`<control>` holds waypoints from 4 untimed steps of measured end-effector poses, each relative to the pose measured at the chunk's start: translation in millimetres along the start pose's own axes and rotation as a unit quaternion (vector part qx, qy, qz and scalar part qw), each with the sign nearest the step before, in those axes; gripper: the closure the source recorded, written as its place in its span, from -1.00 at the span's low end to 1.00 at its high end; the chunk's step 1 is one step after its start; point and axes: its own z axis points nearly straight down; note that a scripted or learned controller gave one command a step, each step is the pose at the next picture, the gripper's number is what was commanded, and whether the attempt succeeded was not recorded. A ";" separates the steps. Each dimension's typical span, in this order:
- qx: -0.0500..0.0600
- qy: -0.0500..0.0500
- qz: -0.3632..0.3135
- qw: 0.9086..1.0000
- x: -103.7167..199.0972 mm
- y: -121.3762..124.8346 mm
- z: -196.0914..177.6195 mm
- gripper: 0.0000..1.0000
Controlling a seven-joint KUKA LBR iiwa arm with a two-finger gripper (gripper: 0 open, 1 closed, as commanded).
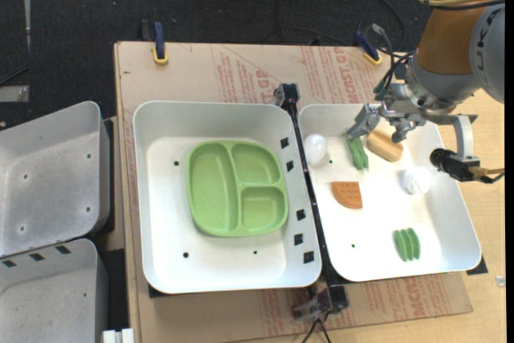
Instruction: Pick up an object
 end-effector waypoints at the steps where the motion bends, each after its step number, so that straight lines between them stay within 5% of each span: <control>1: -0.007 0.000 -0.001 1.000 0.5 2.2 -8.9 -1.00; 4: -0.007 -0.001 0.000 1.000 -0.1 2.2 119.6 -1.00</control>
